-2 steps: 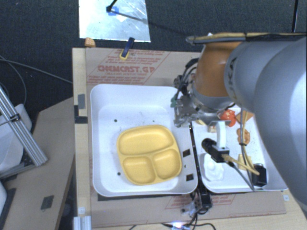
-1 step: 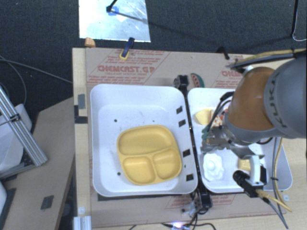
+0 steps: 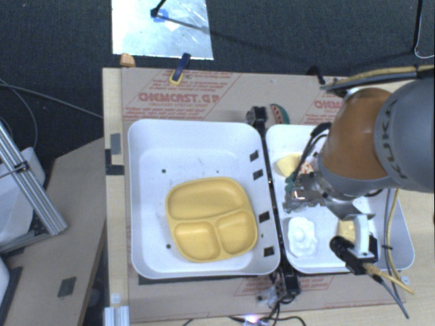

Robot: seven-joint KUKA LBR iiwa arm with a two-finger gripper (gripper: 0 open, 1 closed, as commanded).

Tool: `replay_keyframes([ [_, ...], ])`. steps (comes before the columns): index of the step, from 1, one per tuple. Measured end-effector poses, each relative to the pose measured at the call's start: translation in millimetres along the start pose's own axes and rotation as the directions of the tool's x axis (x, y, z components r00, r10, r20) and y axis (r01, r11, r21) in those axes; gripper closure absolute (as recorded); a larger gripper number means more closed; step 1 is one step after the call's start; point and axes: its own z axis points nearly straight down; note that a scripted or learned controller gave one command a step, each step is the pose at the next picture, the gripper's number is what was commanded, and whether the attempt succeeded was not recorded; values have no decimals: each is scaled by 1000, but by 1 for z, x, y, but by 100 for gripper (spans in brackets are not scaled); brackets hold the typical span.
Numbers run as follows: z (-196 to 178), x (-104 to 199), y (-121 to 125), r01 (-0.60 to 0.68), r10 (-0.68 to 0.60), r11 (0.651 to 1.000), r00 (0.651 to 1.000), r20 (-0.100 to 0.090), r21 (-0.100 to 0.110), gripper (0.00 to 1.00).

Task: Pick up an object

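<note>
Two shallow white bins sit side by side on the tabletop. The left bin [image 3: 146, 148] holds one yellow three-compartment plastic tray [image 3: 211, 218], its long axis running left-right, slightly tilted. The right bin [image 3: 401, 250] holds one white lumpy object [image 3: 301, 236] and two pale yellow pieces [image 3: 288, 164], partly hidden. The grey arm's jaws cannot be made out.

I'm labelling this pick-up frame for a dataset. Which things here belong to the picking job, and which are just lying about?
Job:
- arm's gripper, low in the right bin
- white object in the right bin
- pale yellow object in the right bin
- yellow divided tray in the left bin

Lying about:
- blue and yellow tool on the cardboard
- shiny sheet on the floor
</note>
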Motion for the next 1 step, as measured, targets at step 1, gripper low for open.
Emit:
replay_keyframes([
  [1,-11,0,1,1,-1,1000,1000,0,-3,100],
])
